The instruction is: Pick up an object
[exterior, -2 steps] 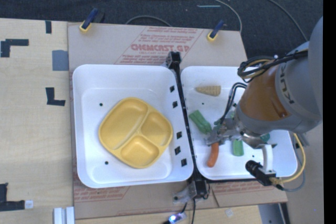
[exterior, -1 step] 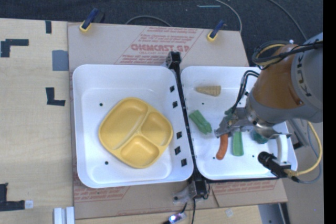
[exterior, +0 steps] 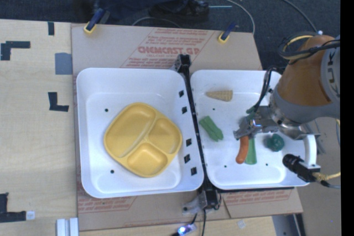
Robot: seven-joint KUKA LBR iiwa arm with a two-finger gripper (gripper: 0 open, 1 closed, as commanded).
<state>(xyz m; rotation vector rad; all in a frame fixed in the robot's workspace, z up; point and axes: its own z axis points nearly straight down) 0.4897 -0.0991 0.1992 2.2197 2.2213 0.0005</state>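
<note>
I see 2 white bins side by side on the bench. The left bin (exterior: 88, 119) holds 1 big yellow tray (exterior: 142, 139) with 3 parts. The right bin (exterior: 232, 177) holds the small things. My grey and orange arm (exterior: 307, 85) comes in from the right, over that bin. The gripper (exterior: 250, 129) hangs low, just above the top end of an orange carrot (exterior: 242, 151). The carrot is long and thin and lies pointing toward the near side. I cannot tell how the gripper is set. A dark green stick (exterior: 251, 153) lies right beside the carrot, touching it. A light green piece (exterior: 211, 127) lies to the left. A tan cone (exterior: 220, 95) lies at the far side. A round teal thing (exterior: 274, 143) sits on the right.
</note>
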